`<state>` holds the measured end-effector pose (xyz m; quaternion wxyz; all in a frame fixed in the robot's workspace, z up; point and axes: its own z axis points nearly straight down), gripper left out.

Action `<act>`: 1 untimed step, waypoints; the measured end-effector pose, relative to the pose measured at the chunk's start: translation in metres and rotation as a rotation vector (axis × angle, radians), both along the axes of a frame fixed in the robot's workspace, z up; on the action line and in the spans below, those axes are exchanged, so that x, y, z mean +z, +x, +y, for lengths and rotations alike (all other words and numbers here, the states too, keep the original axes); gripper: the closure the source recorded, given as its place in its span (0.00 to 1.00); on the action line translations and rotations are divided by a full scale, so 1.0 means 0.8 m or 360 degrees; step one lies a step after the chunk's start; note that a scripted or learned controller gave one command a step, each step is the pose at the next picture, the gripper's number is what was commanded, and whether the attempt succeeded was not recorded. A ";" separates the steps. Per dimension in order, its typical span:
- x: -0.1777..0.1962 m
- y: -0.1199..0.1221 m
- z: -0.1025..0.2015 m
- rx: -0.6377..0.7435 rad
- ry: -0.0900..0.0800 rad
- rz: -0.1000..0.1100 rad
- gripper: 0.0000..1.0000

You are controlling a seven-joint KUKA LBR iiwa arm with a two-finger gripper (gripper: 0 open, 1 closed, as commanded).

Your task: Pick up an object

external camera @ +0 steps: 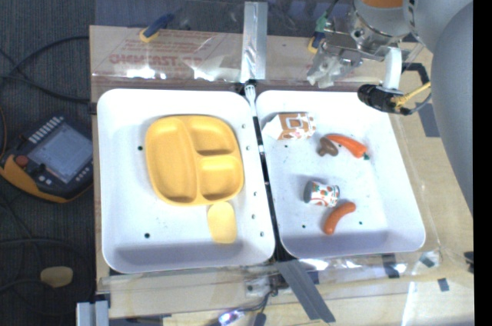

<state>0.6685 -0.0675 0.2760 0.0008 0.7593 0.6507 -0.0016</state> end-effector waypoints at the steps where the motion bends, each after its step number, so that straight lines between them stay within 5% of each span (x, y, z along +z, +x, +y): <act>1: -0.060 -0.001 0.005 0.0311 -0.0001 0.0003 1.00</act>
